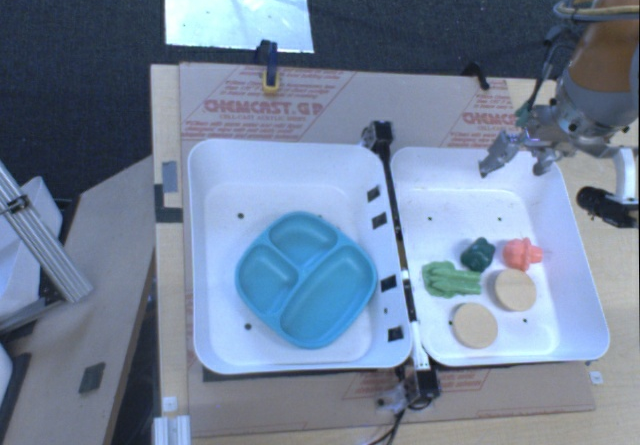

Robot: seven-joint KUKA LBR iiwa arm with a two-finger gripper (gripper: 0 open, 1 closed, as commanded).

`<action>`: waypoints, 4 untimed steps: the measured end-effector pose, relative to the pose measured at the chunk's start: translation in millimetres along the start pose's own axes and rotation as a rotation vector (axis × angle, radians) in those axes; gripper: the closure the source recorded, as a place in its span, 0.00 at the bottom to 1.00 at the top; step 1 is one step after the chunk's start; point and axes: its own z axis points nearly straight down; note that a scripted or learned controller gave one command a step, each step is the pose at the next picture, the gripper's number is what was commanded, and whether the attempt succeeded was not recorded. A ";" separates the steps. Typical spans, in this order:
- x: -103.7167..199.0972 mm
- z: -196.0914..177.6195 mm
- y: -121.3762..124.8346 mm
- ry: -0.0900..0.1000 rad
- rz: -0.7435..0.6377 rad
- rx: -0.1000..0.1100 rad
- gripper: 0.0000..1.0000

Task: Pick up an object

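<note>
The right bin [560,203] holds several small objects near its front: a light green toy [449,279], a dark green piece [478,254], an orange-pink piece [521,254] and two tan wooden discs [515,290] [474,325]. My gripper [518,157] hangs over the back edge of the right bin, well behind these objects. Its two fingers stand apart, with nothing between them. The arm comes in from the upper right.
The left bin [215,183] carries a blue divided plate [304,278]. A black divider strip [388,223] runs between the two bins. Cardboard [330,103] lies under both bins, with a yellow clamp [270,81] at its back edge.
</note>
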 end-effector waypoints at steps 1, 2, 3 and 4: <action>0.3 -7.7 2.5 -0.002 -0.002 -0.012 0.00; 7.7 52.1 4.4 -0.001 -0.005 -0.009 0.00; 10.7 94.1 8.8 -0.002 -0.006 -0.010 0.00; 11.3 139.4 9.4 -0.002 -0.006 -0.010 0.00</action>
